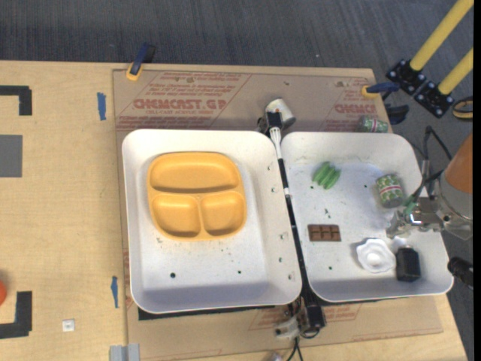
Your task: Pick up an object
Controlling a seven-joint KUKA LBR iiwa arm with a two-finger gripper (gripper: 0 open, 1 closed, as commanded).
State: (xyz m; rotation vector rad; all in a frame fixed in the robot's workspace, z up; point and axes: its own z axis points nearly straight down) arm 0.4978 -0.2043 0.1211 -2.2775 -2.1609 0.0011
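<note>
While the end effector [409,220] hovers, finger state indeterminate, at the right white bin's [342,143] right edge, the white crumpled plastic cup [373,255] lies just below-left.

floor [225,13]: dark grey carpet | bench [52,201]: pale wood | cardboard sheet [240,89] under bins

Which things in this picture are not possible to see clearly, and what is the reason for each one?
- Gripper, camera view: small and blurred over the right bin; its finger state is unreadable.
- Arm: cut off by the right edge.
- Black object: too dark to identify.
- White object: shape unclear against the white bin.
- Can behind the right bin: partly hidden by the bin's rim.
</note>
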